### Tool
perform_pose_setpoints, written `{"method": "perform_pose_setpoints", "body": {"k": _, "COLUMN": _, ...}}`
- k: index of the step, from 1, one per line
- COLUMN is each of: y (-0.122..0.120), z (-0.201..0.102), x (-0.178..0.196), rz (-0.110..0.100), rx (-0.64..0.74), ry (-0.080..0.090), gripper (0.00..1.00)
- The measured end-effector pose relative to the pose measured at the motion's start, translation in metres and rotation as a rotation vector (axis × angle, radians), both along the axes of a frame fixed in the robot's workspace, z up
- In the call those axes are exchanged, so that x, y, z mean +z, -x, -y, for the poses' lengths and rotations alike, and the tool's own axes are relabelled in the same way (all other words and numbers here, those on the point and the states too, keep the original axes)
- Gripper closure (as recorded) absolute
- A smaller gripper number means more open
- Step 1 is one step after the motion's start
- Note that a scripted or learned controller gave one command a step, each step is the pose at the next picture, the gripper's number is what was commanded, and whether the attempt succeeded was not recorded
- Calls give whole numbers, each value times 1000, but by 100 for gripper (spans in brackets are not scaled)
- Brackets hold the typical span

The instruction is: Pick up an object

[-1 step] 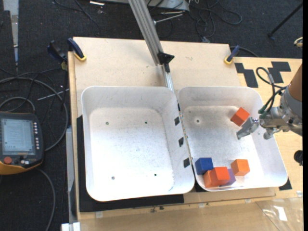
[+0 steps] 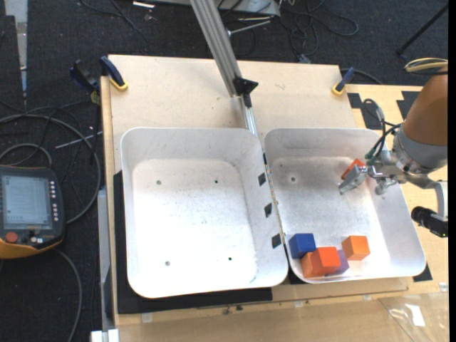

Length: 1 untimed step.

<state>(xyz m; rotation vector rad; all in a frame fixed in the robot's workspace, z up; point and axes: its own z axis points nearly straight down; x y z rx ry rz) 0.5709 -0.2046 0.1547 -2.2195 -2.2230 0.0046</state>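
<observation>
The grey two-finger gripper (image 2: 365, 177) hangs over the right shallow white bin (image 2: 399, 212), fingers clamped on a small orange block (image 2: 353, 169) at its tip. Well apart, at that bin's near edge, lie a blue cube (image 2: 302, 244), a larger orange cube (image 2: 322, 261) and a smaller orange cube (image 2: 355, 247). The left white bin (image 2: 142, 191) adjoins it on a pale wooden bench (image 2: 185, 91). Black cables (image 2: 43, 134) cross the dark floor beside a teach pendant (image 2: 27, 209).

Two white bins (image 2: 192, 148), speckled with dark flecks, sit on a pale tan surface (image 2: 178, 91). The right bin holds a blue block (image 2: 302, 244), a red-orange block (image 2: 322, 261) on something lilac (image 2: 343, 263), and an orange block (image 2: 355, 246). The grey claw (image 2: 363, 179) shows an orange patch.
</observation>
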Motion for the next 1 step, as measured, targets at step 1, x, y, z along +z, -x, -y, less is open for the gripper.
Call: {"method": "perform_pose_setpoints", "body": {"k": 1, "y": -61, "z": 6, "x": -63, "rz": 4, "rx": 3, "ry": 0, "gripper": 0}}
